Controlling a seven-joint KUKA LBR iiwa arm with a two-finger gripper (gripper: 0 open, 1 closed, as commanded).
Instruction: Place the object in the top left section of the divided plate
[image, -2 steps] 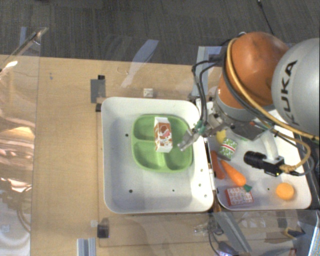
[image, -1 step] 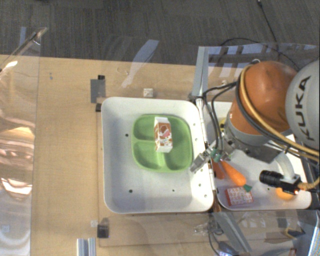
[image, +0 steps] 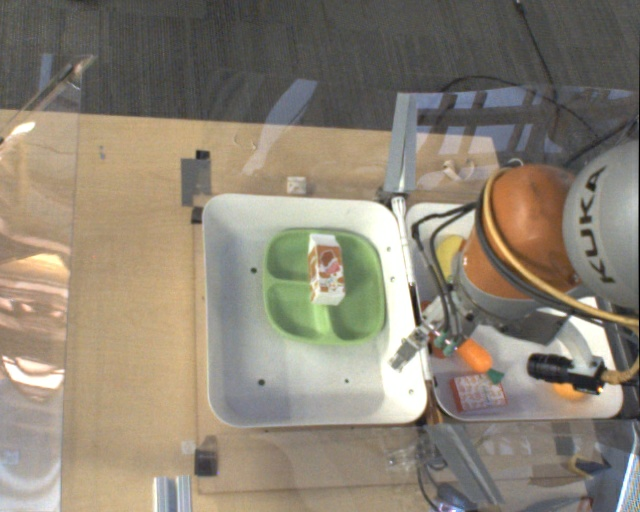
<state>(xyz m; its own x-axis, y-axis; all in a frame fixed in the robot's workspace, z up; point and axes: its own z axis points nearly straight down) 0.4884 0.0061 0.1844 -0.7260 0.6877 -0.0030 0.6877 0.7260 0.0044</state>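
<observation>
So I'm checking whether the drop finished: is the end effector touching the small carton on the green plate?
Apart. The camera view shows the carton standing on the green divided plate, with bare white bin floor between it and the end effector near the bin's right wall.

Robotics lab: KUKA arm (image: 560, 240) over wooden bench (image: 120, 300), two white bins (image: 230, 400), clear acrylic guard panels (image: 40, 250), loose cables (image: 480, 90), grey carpet (image: 250, 50).
</observation>
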